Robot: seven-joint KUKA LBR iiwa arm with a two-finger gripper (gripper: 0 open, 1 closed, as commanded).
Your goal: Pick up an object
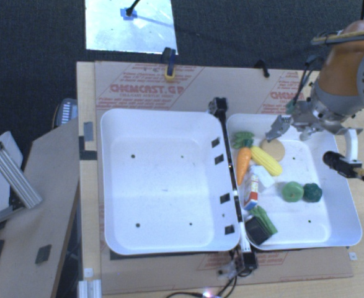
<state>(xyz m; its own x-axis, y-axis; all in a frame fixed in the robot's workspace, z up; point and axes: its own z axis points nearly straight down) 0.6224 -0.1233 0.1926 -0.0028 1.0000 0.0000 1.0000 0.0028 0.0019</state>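
Gripper [279,128] over right bin's [340,228] far edge; can't tell its state. Below: ridged yellow corn [265,160], smooth tapered carrot [243,160], flat tan disc [275,149].

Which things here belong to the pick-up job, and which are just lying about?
Job:
- pincer, above the right bin
- carrot
- corn cob
- round tan piece
- green ball
- dark green piece
- small carton

Lying about:
- left bin
- yellow clamp
- silver sheet
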